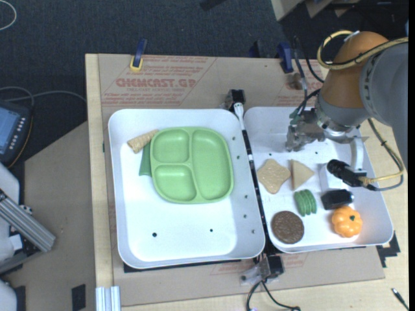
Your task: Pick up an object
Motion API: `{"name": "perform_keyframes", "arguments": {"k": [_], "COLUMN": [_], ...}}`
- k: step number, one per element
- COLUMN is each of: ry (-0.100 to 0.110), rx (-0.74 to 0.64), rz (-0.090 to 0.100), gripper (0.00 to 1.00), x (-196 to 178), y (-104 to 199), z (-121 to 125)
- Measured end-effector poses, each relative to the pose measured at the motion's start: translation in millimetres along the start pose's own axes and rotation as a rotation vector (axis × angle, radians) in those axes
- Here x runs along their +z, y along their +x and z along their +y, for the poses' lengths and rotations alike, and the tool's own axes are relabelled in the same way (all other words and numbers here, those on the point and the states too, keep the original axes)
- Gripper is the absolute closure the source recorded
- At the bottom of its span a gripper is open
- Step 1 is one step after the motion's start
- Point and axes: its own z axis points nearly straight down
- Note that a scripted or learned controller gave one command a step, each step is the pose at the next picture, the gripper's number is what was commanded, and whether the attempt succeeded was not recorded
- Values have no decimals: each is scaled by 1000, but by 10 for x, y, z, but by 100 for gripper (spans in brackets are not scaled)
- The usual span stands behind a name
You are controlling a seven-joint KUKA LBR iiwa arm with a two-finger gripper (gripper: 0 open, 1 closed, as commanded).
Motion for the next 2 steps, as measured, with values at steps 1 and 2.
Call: {"name": "perform_keyframes", "arguments": {"k": [1,2], "ry": [-6,-7], "rx": [0,-3], "rz": [-2,-1], "gripper": [100,100], "x": [-471,-926], "y": [-62,-12], "z": [68,112]}}
